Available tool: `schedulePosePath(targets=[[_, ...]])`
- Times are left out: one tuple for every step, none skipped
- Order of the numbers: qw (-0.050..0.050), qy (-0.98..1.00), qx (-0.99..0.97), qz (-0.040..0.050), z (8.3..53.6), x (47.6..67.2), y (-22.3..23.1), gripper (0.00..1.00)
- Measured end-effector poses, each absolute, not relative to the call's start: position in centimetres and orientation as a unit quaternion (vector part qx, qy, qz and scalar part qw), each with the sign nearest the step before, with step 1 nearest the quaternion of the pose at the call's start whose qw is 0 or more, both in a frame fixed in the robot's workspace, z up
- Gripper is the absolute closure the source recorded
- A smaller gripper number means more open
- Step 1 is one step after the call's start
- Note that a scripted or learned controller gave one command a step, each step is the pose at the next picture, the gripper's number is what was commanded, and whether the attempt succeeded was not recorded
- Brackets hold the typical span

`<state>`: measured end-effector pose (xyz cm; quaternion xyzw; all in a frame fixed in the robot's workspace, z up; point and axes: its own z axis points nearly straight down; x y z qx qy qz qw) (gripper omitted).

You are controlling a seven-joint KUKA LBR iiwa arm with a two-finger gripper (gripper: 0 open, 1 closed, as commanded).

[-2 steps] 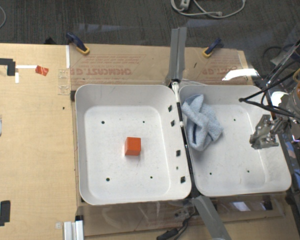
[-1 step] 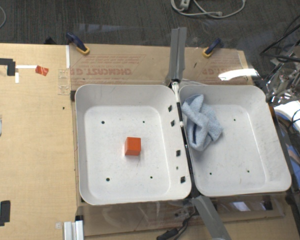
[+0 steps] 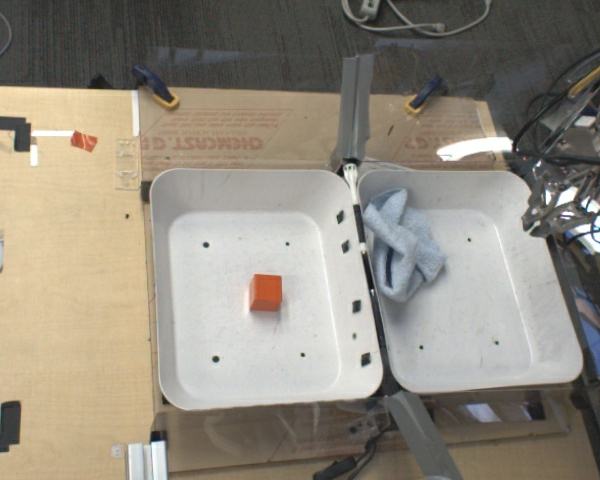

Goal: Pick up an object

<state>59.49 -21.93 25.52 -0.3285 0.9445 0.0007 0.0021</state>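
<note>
Near the left bin (image 3: 180, 268) floor's middle sits an orange cube (image 3: 266, 293); beside the divider in the right bin (image 3: 540, 298) lies a crumpled blue cloth (image 3: 405, 248), nearer the arm's side.

Vantage: one fixed camera is looking down from above the bench.
Facing: it is tilting slantwise over the left bin (image 3: 165, 268) and right bin (image 3: 540, 268).
Range: it is taking in both bins whole.
</note>
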Motion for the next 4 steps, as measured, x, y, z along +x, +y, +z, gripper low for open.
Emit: schedulePosePath(targets=[[0.003, 0.841, -0.541, 0.0000, 25.1, 61.1, -22.0, 1.00], [0.003, 0.829, -0.559, 0.0000, 23.9, 63.4, -22.1, 1.00], [0.003, 0.707, -0.707, -0.0004, 28.6, 63.8, -22.1, 1.00], [0.003, 0.494, -0.869, 0.0009, 29.3, 62.7, -20.5, 1.00]])
